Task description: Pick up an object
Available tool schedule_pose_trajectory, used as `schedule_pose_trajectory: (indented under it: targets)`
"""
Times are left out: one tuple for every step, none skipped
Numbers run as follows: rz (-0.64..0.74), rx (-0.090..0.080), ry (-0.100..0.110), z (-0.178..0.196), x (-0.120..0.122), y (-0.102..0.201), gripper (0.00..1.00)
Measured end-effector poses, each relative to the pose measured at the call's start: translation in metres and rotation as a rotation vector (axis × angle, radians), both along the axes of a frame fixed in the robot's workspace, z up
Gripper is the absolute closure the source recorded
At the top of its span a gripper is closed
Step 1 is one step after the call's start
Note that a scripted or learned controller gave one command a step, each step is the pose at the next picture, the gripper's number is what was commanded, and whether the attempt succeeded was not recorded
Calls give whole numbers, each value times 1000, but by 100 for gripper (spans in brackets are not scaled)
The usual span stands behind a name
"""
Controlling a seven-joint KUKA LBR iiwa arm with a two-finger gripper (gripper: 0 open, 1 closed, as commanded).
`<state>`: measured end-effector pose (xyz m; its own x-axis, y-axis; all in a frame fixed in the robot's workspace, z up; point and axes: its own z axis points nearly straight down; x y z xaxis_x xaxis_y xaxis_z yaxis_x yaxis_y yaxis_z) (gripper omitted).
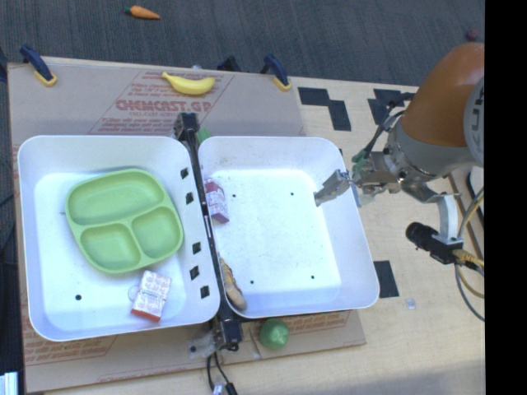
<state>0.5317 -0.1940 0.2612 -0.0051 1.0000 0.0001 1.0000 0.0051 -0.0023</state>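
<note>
My gripper (333, 188) hangs over the right rim of the right bin (280, 303), and I see nothing in it. In that bin, a small red and white packet (216, 200) lies against the left wall. A tan, peanut-shaped object (232, 287) rests in its front left corner. The left bin (33, 245) holds a green divided plate (123, 219) and a red and white box (151, 295) near its front. The packet and the tan object are far to the left of the gripper.
A green ball (274, 333) sits on the cardboard just in front of the right bin. A yellow banana (189, 81) lies on the cardboard behind the bins. Blue clamps (277, 71) hold the cardboard's back edge. An orange carrot (144, 11) lies on the floor beyond.
</note>
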Motion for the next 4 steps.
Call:
schedule_pose_trajectory:
  targets:
    - [1, 0, 4, -88, 2, -17, 0]
    - [1, 1, -1, -97, 54, -17, 0]
    - [0, 1, -2, -88, 98, -17, 0]
    - [1, 0, 3, -127, -1, -17, 0]
